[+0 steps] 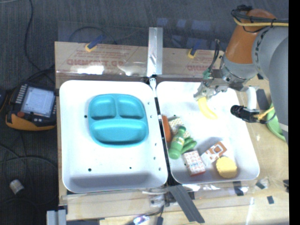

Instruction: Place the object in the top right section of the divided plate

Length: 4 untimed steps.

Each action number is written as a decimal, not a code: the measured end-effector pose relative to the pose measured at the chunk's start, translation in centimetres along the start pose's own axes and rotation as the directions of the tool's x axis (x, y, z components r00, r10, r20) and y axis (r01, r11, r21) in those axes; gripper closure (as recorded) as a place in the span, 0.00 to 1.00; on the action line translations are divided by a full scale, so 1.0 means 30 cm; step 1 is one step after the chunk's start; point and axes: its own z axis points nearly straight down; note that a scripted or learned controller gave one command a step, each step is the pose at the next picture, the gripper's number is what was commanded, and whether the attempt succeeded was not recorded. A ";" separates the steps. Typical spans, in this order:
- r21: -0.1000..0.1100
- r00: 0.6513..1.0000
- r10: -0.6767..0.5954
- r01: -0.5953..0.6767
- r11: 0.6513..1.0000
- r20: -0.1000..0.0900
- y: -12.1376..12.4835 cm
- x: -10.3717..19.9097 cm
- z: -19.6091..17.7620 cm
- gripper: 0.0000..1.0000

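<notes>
Banana [206, 108]: yellow, curved, small, below tool [205, 93].

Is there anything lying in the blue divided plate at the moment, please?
No, the blue divided plate in the left bin has all three sections bare, while the banana lies in the right bin.

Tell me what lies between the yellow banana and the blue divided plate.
In the camera view, bare white floor of the right bin, then the two bins' adjoining rims, separate the yellow banana from the blue divided plate.
</notes>
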 end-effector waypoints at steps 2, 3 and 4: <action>-0.001 0.993 0.121 -0.121 0.993 -0.002 0.038 -0.089 0.009 0.00; -0.001 0.974 0.228 -0.228 0.974 -0.001 0.069 -0.281 0.001 0.00; -0.002 0.996 -0.087 0.087 0.996 0.002 0.071 -0.253 -0.292 0.00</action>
